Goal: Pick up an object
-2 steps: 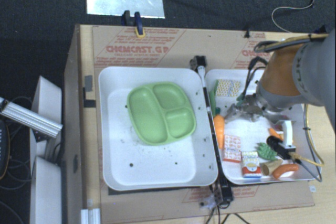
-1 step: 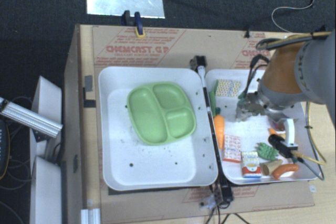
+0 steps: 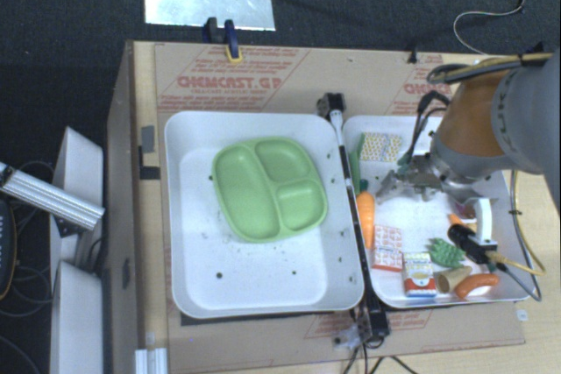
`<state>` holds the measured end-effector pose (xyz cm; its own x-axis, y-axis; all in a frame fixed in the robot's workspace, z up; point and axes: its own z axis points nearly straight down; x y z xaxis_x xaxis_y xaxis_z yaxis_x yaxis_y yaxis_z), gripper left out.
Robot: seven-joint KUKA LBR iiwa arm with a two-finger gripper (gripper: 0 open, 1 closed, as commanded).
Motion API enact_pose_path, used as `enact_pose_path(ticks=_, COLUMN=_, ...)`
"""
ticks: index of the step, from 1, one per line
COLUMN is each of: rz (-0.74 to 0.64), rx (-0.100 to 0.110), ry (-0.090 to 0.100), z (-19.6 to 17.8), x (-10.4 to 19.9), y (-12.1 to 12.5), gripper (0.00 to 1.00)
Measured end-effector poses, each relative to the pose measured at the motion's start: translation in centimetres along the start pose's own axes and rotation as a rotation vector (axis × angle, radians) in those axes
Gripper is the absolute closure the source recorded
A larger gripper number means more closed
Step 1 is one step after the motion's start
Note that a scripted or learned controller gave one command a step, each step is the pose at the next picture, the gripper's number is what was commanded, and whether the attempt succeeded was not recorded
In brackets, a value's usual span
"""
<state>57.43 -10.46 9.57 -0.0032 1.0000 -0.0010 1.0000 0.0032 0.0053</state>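
My gripper [image 3: 407,187] hangs low over the middle of the right bin [image 3: 504,300], open, with nothing between its fingers. An orange carrot [image 3: 365,219] lies just left of it and slightly nearer the front, beside the bin's left wall. A patterned white packet [image 3: 379,146] lies behind the gripper. Toward the front lie a red-and-white packet [image 3: 387,245], a small box [image 3: 419,272], a green leafy toy [image 3: 445,251], a brown piece [image 3: 450,279] and an orange-red sausage [image 3: 476,285].
The left bin [image 3: 188,276] holds a green divided plate [image 3: 270,188]. A thin green stick [image 3: 355,172] lies along the right bin's left wall. The grey and orange arm [image 3: 491,123] covers the right bin's back right part.
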Motion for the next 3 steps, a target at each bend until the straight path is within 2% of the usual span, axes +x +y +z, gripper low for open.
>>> enact_pose_path(ticks=1, rz=-0.001, rx=0.002, ry=0.0, z=1.1, x=1.9, y=5.9, gripper=0.0)
enact_pose_path(ticks=2, rz=-0.001, rx=0.016, ry=0.001, z=1.2, x=-4.3, y=9.2, gripper=0.0)
enact_pose_path(ticks=3, rz=-0.002, rx=0.015, ry=0.004, z=1.1, x=-5.4, y=9.3, gripper=0.0)
